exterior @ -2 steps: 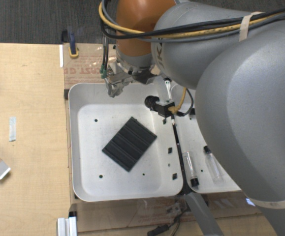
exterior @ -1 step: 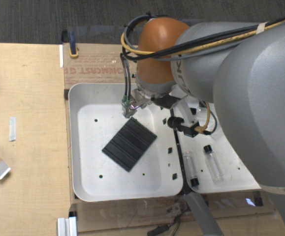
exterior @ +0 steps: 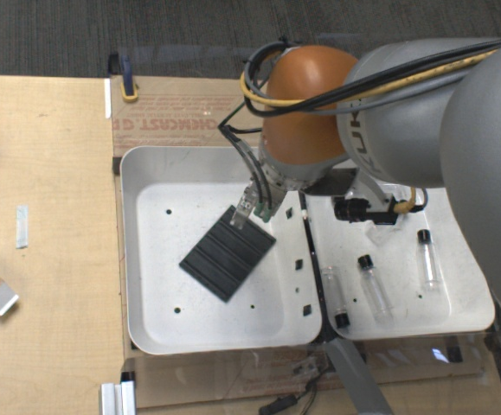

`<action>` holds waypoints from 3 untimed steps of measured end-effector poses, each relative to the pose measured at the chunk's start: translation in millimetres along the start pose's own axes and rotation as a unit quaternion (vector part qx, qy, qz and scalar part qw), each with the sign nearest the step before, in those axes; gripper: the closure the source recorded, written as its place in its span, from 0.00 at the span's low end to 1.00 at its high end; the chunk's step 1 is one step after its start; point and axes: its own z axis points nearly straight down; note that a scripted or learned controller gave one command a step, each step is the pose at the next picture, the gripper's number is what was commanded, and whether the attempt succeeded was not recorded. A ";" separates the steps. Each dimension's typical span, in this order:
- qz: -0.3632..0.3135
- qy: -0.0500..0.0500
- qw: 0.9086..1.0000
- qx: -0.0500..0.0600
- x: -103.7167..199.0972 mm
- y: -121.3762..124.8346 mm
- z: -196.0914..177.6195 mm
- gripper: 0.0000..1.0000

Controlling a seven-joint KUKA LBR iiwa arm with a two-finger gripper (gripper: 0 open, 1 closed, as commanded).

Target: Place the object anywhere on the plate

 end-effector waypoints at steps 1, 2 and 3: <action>0.000 0.000 1.000 0.000 -0.2 -0.1 0.0 0.00; 0.404 -0.001 0.915 0.001 -0.4 -8.5 7.3 0.00; 0.109 -0.001 0.994 0.000 -29.2 7.4 -60.1 0.00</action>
